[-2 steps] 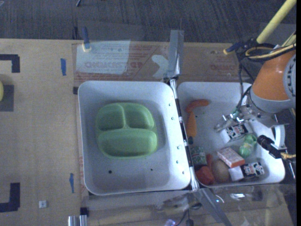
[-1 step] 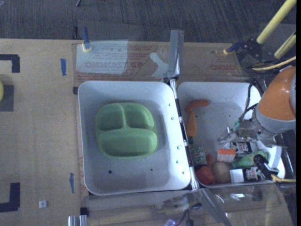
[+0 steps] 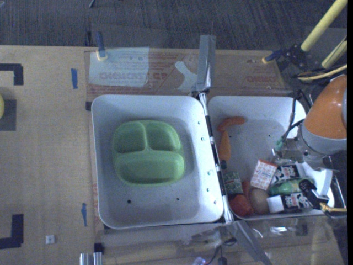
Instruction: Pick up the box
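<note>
Left bin point(image 3: 105, 164), toward the desk's left side, holds a green divided plate point(image 3: 148, 152) — not relevant. Right bin point(image 3: 248, 106): orange carrot-like piece point(image 3: 225, 139) near its left wall, a red round item point(image 3: 241, 205) and a tan one point(image 3: 258, 200) along the bin's near edge. The box point(image 3: 263, 174) — small, white with red print — lies flat mid-bin, long axis tilted slightly off the bin's walls, running near-to-far. Gripper point(image 3: 292, 167) sits just beside it, toward the bin's right wall, low over a cluster of dark-printed cartons point(image 3: 291, 202). So the box lies just left of the gripper, close but apart. Whether the gripper is spread or pressed together — cannot tell, too blurred. Nothing visibly pinched. My read: a short shift left is needed first.
</note>
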`<state>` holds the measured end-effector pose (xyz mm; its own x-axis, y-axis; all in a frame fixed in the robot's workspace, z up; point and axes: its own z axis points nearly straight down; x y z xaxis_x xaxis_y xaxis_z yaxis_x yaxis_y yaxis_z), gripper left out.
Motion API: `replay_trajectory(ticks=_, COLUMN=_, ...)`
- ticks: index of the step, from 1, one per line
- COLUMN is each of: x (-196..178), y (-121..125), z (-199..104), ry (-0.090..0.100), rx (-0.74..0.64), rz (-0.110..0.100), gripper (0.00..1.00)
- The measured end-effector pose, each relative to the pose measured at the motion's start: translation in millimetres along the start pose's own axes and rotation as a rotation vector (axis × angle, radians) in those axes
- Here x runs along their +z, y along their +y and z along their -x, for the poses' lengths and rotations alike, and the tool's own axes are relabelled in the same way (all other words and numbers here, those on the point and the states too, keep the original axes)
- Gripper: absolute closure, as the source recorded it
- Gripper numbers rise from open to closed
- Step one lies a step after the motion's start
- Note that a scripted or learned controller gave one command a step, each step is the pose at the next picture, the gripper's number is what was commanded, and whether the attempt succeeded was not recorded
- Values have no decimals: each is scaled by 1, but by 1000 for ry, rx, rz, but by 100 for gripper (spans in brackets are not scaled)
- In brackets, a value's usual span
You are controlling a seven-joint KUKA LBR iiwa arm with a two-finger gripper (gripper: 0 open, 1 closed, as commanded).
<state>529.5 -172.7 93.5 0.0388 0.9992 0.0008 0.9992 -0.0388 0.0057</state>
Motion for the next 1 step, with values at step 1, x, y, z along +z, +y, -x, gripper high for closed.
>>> replay_trajectory(ticks=1, x=0, y=0, z=0, ry=0, rx=0, rz=-1, gripper=0)
